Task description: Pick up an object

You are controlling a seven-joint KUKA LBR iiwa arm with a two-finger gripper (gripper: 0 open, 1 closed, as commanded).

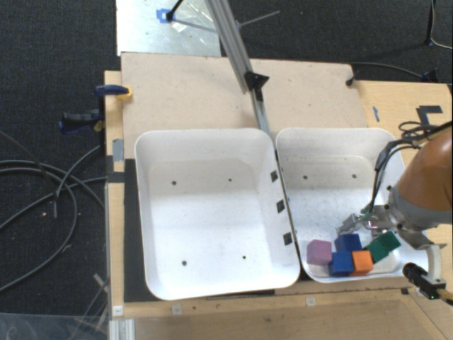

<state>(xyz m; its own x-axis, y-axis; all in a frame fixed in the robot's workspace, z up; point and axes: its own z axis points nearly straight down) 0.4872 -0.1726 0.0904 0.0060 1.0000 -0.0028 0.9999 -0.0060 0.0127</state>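
Note:
Several small blocks lie clustered in the front corner of the right bin point(333, 154): a purple block point(320, 251), a blue block point(347, 243), a second blue block point(341, 263), an orange block point(362, 261) and a green block point(384, 246). My gripper point(362, 223) hangs low in the right bin, just behind the cluster and above the rear blue block. The arm's grey wrist and orange band point(433, 172) cover the bin's right side. Nothing shows as lifted off the bin floor.
The left bin point(205, 211) stands next to the right one, and their walls meet at a central ridge point(279, 204). A metal pole point(233, 34) slants across the back of the bench. Cables lie on the dark floor at left.

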